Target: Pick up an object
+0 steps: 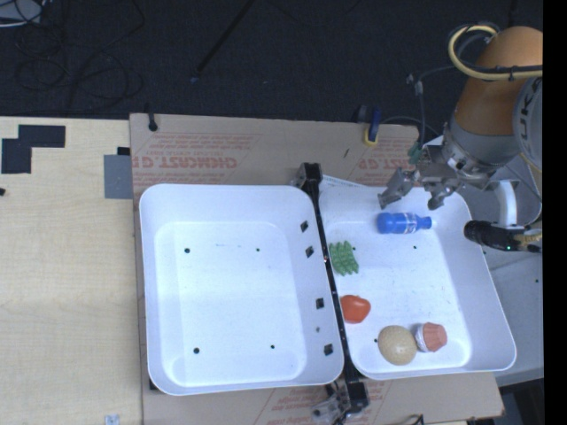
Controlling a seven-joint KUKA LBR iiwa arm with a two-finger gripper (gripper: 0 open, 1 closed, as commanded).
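We see the table (62, 264) carrying a cardboard sheet (239, 149), and on that sheet two shallow white bins side by side. The left bin (155, 237) is the larger sight; the right bin (478, 317) holds all the loose things. The grey arm (492, 104) with its orange band reaches in from the right and hangs over the far edge of the right bin. Its jaws (419, 187) are spread apart with nothing between them, poised just above and apart from a blue bottle (403, 223), which lies on its side near the bin's far wall. Toward the near side lies a beige ball (397, 344), touching a small red and white object (431, 336). A red piece (354, 308) sits close to the divider between the bins, and a little green spiky toy (343, 258) lies just beyond it.
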